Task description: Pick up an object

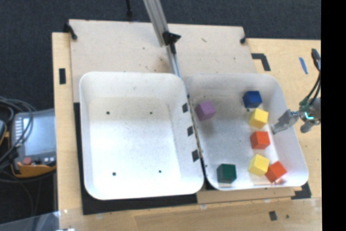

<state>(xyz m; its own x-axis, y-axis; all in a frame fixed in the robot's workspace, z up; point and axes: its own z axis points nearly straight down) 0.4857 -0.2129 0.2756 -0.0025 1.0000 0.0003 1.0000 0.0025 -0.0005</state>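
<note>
While the arm reaches in from the right edge, you see little of it: the gripper [294,119] hangs over the right rim of the right bin [230,86], with a grey finger [282,123] slanting down and left toward the bin floor. You cannot tell from this angle whether the tool is open or closed, and nothing shows between its tips. Green and dark cables trail up the right edge behind it.

Every block you could pick lies in the right bin. A blue block [252,98] sits near the back right, and a yellow block [259,117] is just beside it toward the front. An orange block [260,139] lies next down the same line. The grey finger ends close to the right of the yellow and orange blocks, and you cannot tell whether it touches either. Near the front right corner a second yellow block [259,164] and a red-orange block [276,171] sit side by side, touching or nearly so. A dark green block [226,173] rests at the front left, and a purple block [205,110] sits alone near the left wall, well apart from the rest.

The left bin [135,81] lies beside it, the two rims meeting in the middle. A metal rail [151,0] slants across the back of the bench [108,40].
</note>
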